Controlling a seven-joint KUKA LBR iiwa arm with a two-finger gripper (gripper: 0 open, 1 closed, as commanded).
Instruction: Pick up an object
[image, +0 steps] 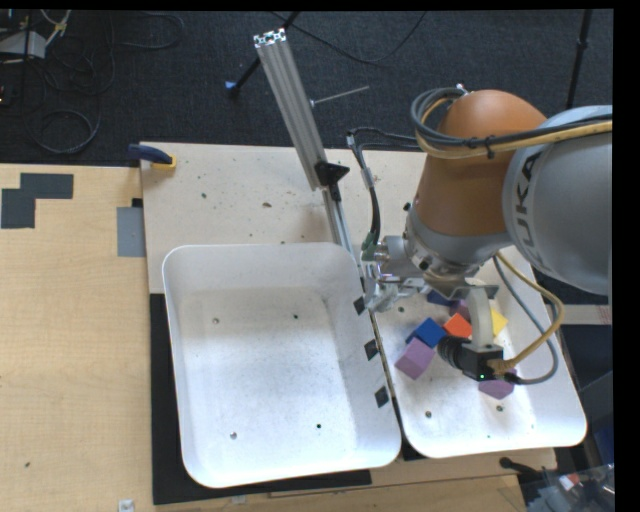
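- The grey arm with the orange band (480, 190) leans over the right bin. Its hand (383, 285) sits low by the wall between the bins, and I cannot tell whether it is clenched or released. To pick well, it should probably move away from the wall, centre over one block that stands clear, and come straight down.
- The pale wooden tabletop (230, 190) carries both bins.
- The larger shallow white plastic bin on the left (200, 262) shows a bare floor with a few dark specks.
- The shallow white plastic bin on the right (540, 420) holds all the blocks, clustered under the wrist.
- The light purple block (415, 358) lies nearest the hand and looks the easiest choice.
- The blue cube (428, 332) touches it.
- The orange block (458, 325), yellow block (497, 322) and small purple block (497, 389) are partly hidden.
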